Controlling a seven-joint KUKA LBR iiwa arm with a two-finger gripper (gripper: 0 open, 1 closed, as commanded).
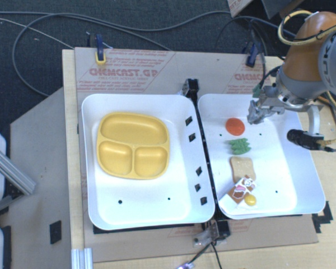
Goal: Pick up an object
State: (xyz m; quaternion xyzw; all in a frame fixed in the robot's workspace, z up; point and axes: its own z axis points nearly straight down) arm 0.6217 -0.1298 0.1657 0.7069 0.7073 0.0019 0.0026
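The red tomato-like piece [234, 126] lies near the back of the right bin [302, 172], just beside my gripper [257, 115], which hangs right of it, so I'd judge it the likeliest target. How far the hand is spread I cannot tell. A green piece [239, 145] sits just in front of it (crowding risk). The yellow tray [133, 145] occupies the left bin [95, 150].
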